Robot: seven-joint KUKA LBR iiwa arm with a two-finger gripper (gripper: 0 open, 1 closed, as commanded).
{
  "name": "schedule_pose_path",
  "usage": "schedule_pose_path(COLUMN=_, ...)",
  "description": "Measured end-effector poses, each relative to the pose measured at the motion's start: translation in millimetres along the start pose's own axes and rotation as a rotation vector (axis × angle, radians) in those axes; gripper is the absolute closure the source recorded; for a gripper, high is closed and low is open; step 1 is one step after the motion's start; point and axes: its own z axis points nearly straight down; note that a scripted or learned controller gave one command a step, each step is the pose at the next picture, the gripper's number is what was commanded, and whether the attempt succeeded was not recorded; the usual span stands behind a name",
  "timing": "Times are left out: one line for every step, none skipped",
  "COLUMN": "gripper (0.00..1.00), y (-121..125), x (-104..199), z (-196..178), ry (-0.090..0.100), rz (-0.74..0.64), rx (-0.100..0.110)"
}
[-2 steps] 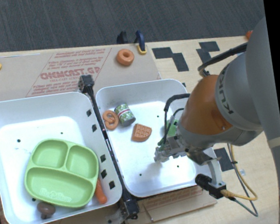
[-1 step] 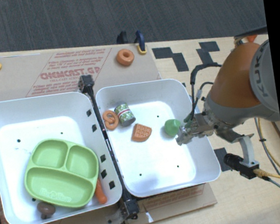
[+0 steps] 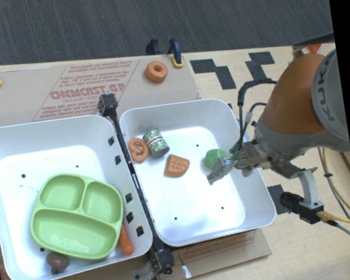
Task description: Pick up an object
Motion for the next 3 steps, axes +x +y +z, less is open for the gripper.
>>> schedule_pose_path(gripper=0.0, y=-2.2, x=-22.5, z=109.5, ry=0.003, rz=-0.001, rx=0.006)
schedule_pose_path(gripper=0.0, y=14.4, x=23.4, z=118.5, ry=0.004, rz=-0.004, rx=0.006)
schedule_pose_path(gripper=1.0, y=15.0, x=22.2, z=108.3, ry=0.002, rz=-0.007, rx=0.007)
